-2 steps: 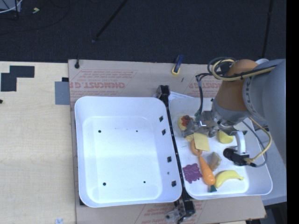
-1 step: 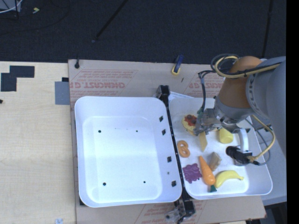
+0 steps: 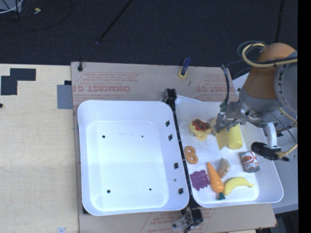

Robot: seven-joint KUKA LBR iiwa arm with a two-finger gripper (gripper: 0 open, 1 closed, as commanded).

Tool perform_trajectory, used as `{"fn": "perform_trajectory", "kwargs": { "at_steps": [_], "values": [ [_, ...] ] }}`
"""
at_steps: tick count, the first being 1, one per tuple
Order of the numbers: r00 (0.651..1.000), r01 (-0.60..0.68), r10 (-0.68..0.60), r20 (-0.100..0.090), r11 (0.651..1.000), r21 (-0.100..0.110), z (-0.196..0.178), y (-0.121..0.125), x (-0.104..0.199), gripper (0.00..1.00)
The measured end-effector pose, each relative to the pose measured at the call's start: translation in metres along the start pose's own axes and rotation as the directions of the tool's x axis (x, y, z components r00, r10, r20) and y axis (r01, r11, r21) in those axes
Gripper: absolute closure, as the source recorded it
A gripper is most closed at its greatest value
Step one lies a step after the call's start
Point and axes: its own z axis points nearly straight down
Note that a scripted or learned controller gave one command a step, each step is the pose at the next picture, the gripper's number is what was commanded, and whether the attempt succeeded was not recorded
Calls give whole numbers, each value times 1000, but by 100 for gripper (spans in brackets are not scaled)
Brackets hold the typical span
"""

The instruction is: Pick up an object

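Observation:
The right bin (image 3: pixel 272 193) holds several toy foods. A red and yellow piece (image 3: pixel 199 127) lies at its upper left, with an orange pretzel (image 3: pixel 191 154) below it. Purple grapes (image 3: pixel 199 179), a carrot (image 3: pixel 215 177) and a banana (image 3: pixel 237 184) lie along the front. A small can (image 3: pixel 250 161) rests at the right and a tan piece (image 3: pixel 223 166) near the middle. My gripper (image 3: pixel 225 122) is low in the bin's upper part, right above a pale yellow wedge (image 3: pixel 222 140) and beside a yellow cylinder (image 3: pixel 235 137).
The left bin (image 3: pixel 87 130) sits beside the right one, joined by a black divider (image 3: pixel 176 144). The arm's orange band (image 3: pixel 265 76) and grey body overhang the right bin's far right corner. A blue and yellow clamp (image 3: pixel 184 68) lies on the cardboard behind the bins.

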Motion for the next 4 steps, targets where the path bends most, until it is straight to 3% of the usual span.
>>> {"fn": "perform_trajectory", "kwargs": {
  "at_steps": [1, 2, 3, 4],
  "values": [
    [1000, 3, -3, 3, 1000, -16, -181, 11, 10, 100],
    [1000, 4, -4, 1, 1000, -13, -305, 22, 32, 100],
    [1000, 4, -4, 1, 1000, -6, -384, 37, 35, 100],
    [1000, -2, 2, 0, 1000, 5, -351, 36, -44, 100]
  ]
}}
